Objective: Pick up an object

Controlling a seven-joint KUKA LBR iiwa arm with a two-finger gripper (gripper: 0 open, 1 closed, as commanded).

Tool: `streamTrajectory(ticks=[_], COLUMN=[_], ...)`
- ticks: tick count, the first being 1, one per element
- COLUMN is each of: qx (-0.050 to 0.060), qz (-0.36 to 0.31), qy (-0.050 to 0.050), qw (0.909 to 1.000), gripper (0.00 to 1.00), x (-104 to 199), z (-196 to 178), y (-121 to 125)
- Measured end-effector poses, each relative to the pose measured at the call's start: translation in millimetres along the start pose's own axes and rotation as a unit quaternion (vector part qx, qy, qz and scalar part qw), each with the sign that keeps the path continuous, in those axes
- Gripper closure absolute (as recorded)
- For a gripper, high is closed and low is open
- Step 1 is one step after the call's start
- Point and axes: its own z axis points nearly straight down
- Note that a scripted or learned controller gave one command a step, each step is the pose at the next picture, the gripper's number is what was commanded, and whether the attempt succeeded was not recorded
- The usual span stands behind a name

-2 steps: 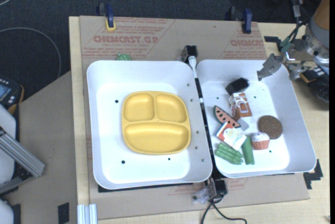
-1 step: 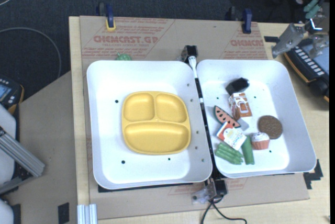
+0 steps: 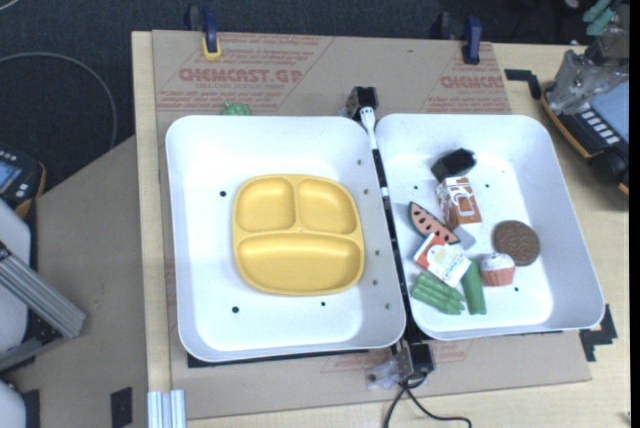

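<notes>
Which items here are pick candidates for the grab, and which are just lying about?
Pick candidates, all in the right bin:
black object
small carton
watermelon slice
brown disc
cupcake
green pods

Lying about:
yellow divided plate in the left bin
blue clamps

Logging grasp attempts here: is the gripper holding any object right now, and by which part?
Cannot be told; all the toys lie loose in the right bin.

Two bins [image 3: 190,216], one plate [image 3: 297,235], several toys [image 3: 460,201].
</notes>
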Motion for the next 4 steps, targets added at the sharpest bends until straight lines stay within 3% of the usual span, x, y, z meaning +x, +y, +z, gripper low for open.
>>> streamTrajectory(ticks=[1,2,3,4], qx=[0.008,0.008,0.007,0.008], qz=[0.001,0.001,0.004,0.006], qy=[0.002,0.002,0.001,0.000], qw=[1.0000,1.0000,1.0000,0.9999], gripper=[1.00,1.00,1.00,1.00], x=[22,30,-16,-104], z=[86,143,200,296], y=[-28,-54,-56,-59])
